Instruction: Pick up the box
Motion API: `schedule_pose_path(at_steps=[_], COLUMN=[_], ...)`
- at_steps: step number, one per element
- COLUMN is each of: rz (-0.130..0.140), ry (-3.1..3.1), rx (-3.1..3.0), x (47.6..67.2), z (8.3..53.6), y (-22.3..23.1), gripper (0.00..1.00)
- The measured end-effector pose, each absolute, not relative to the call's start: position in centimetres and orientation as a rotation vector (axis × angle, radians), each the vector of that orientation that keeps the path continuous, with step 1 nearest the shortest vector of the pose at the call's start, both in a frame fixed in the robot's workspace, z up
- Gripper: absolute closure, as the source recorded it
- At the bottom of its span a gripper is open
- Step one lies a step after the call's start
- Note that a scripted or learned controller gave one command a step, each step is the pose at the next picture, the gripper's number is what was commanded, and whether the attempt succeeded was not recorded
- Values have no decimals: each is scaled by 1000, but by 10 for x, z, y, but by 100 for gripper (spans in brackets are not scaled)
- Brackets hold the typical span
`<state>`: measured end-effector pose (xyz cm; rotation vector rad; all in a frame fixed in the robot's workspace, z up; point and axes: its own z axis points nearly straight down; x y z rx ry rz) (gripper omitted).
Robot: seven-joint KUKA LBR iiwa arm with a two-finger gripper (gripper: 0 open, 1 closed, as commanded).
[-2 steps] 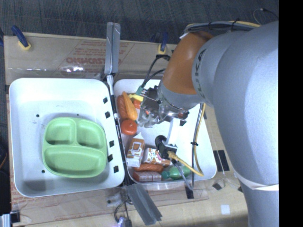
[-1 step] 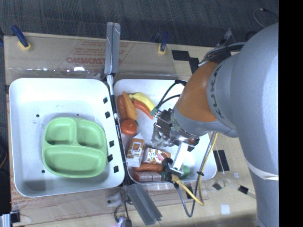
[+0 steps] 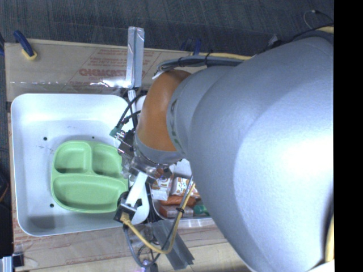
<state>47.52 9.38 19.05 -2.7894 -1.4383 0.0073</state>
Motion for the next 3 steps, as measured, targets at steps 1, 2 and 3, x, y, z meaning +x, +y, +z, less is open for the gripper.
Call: schedule_pose_path(at_steps=[1, 2, 3], rz=[9, 12, 5], ry=[-1326, -1350, -1358], rx=[-2845, -2833, -2829], x=[513, 474, 507], z=[197, 100, 191], y=[142, 128, 86], gripper=[100, 100, 100])
